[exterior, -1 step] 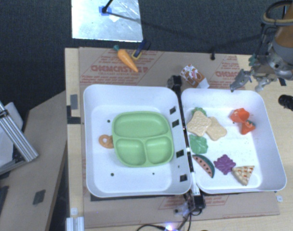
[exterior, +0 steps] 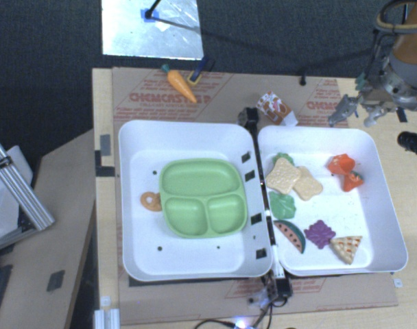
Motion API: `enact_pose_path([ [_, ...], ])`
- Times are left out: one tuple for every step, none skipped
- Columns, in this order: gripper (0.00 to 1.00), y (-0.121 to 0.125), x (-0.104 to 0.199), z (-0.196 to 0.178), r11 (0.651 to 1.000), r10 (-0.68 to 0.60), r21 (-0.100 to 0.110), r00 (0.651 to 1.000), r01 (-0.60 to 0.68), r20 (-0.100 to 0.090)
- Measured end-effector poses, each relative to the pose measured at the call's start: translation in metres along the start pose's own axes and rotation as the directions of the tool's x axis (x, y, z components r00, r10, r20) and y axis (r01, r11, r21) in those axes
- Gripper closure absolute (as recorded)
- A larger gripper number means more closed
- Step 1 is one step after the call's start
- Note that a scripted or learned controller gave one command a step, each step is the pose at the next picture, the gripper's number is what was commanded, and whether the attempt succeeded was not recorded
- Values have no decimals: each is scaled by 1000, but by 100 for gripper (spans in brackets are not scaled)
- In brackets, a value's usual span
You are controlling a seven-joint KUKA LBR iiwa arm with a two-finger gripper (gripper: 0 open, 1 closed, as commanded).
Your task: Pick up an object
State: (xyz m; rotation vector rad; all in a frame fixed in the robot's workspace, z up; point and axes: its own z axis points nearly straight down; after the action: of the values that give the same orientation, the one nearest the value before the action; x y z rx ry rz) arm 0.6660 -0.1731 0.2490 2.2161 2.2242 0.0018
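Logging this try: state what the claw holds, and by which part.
Nothing is held: the claw hangs above the right bin's far edge, with no toy between its fingers.

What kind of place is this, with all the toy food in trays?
Most likely a robot test bench in a lab: a robot arm with a claw hangs over two white bins, one holding toy food and the other a green divided plate.

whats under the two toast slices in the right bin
A green leafy piece pokes out from beneath the upper toast slice, which overlaps the second slice. How far the green extends under them is covered.
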Motion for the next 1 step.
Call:
enact_pose_path([
  [0,-8,3,45,1000,2,3,1000,-2,-1],
])
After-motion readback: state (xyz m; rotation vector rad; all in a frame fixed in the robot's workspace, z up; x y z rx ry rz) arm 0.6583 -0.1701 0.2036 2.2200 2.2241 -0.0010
